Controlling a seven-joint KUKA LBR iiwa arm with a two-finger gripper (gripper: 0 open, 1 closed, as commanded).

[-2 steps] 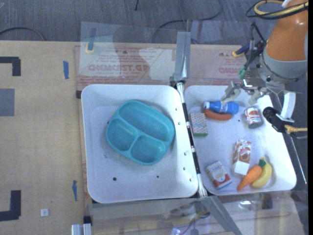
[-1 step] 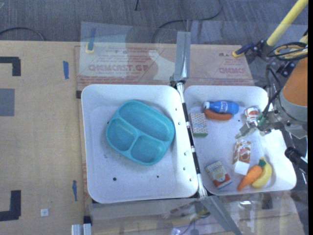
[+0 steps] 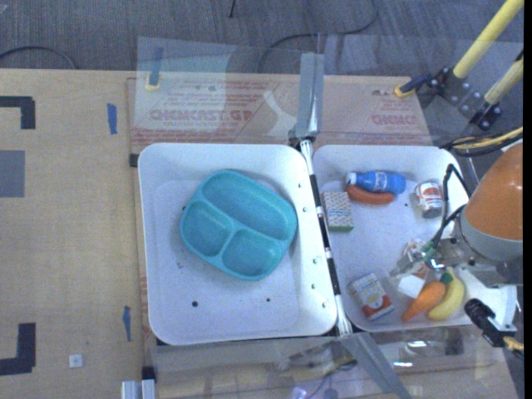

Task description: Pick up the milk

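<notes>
Roughly from biggest to smallest:

- tabletop (image 3: pixel 66 248): pale wood with black corner marks and bits of blue tape, carrying two shallow white bins side by side.
- left bin (image 3: pixel 166 306): holds a teal divided plate (image 3: pixel 239 223), set a little far of the bin's middle and turned at a slant.
- right bin (image 3: pixel 332 160): holds all the small things.
- arm (image 3: pixel 503 206): grey with an orange band, reaching in from the right over the near right part of the right bin.
- hand (image 3: pixel 416 260): low over the bin's near right area, just above the carrot; whether its grip is wide or closed I cannot tell, and nothing can be seen held in it.
- blue bottle (image 3: pixel 378 180): lying on its side at the far end, touching a sausage (image 3: pixel 371 195) just near of it.
- milk (image 3: pixel 371 296): a small carton with a red base, lying near the bin's near edge, left of the hand and apart from it.
- green-and-pink box (image 3: pixel 337 210): by the left wall.
- can (image 3: pixel 429 198): at the far right.
- carrot (image 3: pixel 425 299) and banana (image 3: pixel 449 299): side by side, near right.
</notes>
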